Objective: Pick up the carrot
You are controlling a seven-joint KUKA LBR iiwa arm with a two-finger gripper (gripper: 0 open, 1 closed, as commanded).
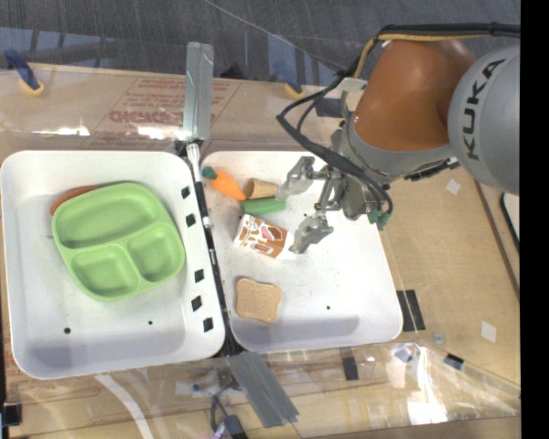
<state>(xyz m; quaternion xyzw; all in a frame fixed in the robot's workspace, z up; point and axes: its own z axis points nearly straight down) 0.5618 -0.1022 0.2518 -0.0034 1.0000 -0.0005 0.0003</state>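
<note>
**End effector spread above right bin, carrot at far left corner**

Nearest in the right bin [375, 323] lay a slice of bread [258, 300]. Farther in sat a small printed packet [262, 237], with a green pod-shaped piece [263, 206] just beyond it. The carrot [224, 185] lay at the bin's far left, orange with a green top, beside a tan cork-like piece [262, 189]. The end effector [306, 205] hung right of these, fingers apart, nothing between them. The left bin [27, 337] carried a green divided tray [119, 239]. Both bins sat on the desk [448, 273].
</note>
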